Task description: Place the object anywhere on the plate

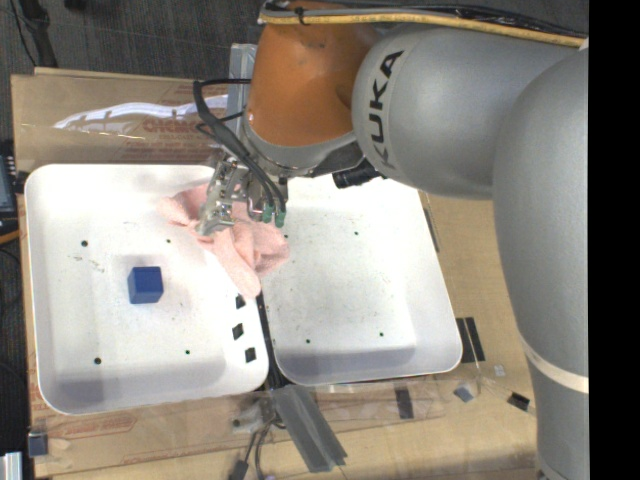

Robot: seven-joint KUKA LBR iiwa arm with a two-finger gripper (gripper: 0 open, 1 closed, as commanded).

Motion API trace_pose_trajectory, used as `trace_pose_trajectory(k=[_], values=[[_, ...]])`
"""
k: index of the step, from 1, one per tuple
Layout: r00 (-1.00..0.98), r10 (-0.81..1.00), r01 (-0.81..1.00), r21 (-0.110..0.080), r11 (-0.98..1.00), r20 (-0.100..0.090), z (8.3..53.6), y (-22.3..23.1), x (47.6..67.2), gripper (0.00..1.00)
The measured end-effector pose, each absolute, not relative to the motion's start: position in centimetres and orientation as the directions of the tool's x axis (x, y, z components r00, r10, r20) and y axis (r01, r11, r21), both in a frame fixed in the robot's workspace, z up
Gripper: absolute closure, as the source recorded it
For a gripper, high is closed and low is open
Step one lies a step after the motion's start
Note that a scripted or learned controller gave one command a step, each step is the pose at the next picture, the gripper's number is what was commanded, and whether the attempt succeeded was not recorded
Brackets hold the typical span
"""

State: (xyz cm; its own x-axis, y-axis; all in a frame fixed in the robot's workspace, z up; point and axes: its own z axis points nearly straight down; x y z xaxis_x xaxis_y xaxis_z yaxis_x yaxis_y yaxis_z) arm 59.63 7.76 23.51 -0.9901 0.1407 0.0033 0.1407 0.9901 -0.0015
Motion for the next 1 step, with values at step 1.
trace_pose_trajectory(k=[1], values=[[-1.0,-0.005,-0.005,-0.001,1.0,0.001,22.69,13.16,59.44,1.0]])
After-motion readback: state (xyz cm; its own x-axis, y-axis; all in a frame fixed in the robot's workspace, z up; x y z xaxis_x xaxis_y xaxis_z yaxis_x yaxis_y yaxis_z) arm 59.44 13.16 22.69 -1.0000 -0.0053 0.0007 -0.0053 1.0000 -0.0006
